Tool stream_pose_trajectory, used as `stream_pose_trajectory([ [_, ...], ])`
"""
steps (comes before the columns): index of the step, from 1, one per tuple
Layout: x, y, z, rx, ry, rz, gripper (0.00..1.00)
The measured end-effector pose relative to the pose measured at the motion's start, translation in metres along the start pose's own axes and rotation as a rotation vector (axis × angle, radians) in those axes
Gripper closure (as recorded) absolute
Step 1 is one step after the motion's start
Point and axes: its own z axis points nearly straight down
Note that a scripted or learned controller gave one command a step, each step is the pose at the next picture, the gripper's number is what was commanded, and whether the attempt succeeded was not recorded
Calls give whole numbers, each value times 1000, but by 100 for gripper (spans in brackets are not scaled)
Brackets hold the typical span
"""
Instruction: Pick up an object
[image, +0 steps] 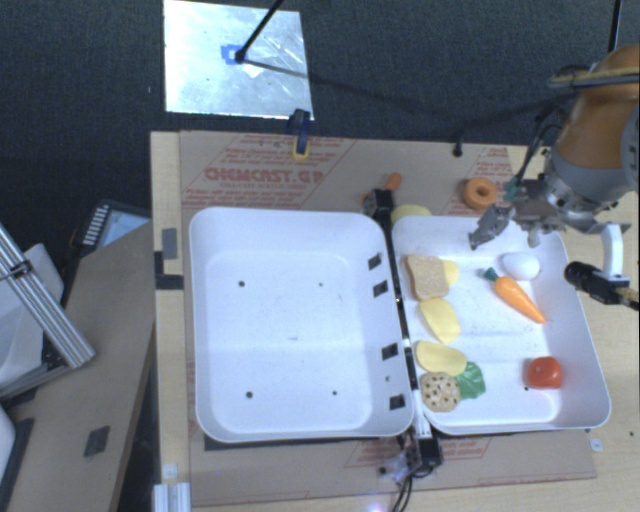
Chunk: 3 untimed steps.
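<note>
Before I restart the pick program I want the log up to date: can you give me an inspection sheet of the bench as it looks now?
Surface: left bin and right bin side by side on a cardboard sheet.
Job's things: in the right bin, bread, egg, carrot, tomato, cookie, yellow pieces.
Clutter: doughnut on the cardboard beyond the right bin.
Claw: claw over the right bin's far end, above the egg; nothing seen between its fingers.
Cables: dark cable behind the bench.
Surroundings: shiny plate on dark cloth; metal rail at left.
</note>
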Motion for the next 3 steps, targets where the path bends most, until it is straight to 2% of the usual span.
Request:
stream_pose_trajectory([
  [1,-1,-33,103,10,2,2,0],
  [2,50,20,132,-6,1,-8,0],
  [3,11,-57,130,-7,-1,7,0],
])
